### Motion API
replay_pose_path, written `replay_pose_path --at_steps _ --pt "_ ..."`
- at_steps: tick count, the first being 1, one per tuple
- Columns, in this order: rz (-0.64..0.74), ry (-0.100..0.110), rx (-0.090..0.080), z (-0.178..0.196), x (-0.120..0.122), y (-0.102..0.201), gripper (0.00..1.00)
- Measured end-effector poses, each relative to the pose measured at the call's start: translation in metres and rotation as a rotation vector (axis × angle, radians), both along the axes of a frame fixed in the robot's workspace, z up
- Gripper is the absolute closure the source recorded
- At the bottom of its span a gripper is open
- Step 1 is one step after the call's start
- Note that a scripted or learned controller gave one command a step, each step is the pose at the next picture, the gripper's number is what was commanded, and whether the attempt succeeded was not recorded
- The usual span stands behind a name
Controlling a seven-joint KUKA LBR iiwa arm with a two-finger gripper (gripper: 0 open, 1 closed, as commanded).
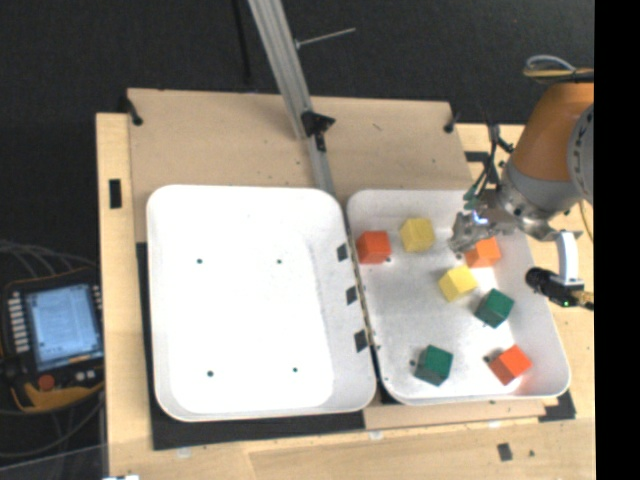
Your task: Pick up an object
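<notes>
Seven small cubes are seen in the right bin [556, 380]. The orange cube [485, 253] nearest the gripper [466, 236] is a small block with a bright orange top, partly hidden by the gripper's metal end; it lies in the upper right part of the bin, touching or just beside the gripper. Whether the fingers are spread or closed cannot be told, and nothing can be seen held between them.

Just below that cube a yellow cube [458, 283] is set, tilted, and a green cube [494, 308] is found just beside it to the lower right. A second yellow cube [418, 234] lies to the left of the gripper, and an orange-red cube [374, 247] is placed near the bin's left wall. Near the front wall a second green cube [434, 364] and another orange cube [509, 364] are seen, well apart from the gripper.

By count: three orange or orange-red cubes, two yellow, two green. The left bin [250, 298] is joined to the right one along a clipped seam. Both bins are carried on the tabletop [250, 138], and a slanted metal rail [285, 58] is fixed behind them. A handheld screen [55, 328] lies off the tabletop's left edge.
</notes>
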State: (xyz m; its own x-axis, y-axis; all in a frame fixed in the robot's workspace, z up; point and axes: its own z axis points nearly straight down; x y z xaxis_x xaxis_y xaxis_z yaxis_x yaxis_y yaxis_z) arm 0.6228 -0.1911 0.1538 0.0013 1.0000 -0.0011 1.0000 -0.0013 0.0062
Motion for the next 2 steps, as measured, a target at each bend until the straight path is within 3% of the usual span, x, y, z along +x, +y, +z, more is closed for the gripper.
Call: replay_pose_path --at_steps 2 --pt "0.004 -0.002 -0.001 0.118 0.004 -0.01 1.0"
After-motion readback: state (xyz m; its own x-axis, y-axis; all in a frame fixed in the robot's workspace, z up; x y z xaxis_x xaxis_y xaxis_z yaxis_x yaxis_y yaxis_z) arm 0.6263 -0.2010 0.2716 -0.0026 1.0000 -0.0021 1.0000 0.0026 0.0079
